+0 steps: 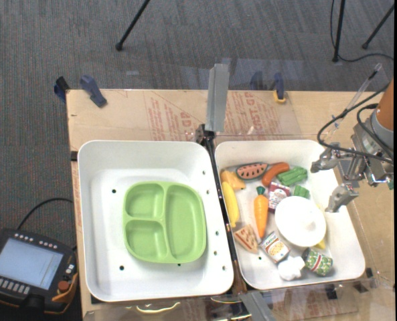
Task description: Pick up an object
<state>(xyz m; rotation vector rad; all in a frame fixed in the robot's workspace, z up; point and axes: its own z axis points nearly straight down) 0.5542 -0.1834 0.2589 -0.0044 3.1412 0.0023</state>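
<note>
Right bin (pixel 356 246): white bowl (pixel 300 222) inverted at the near side, carrot (pixel 261 214) just left, long axis running near-to-far. Gripper (pixel 333 184) hangs above the bin's right edge, fingers spread, pinching nothing; bowl lies down-left of it

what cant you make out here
- Claw: in the camera view, too small and tangled with cables to tell open from shut.
- Arm: cut off by the right edge.
- Items under the white bowl: hidden by it.
- Small box's label: too small to read.
</note>
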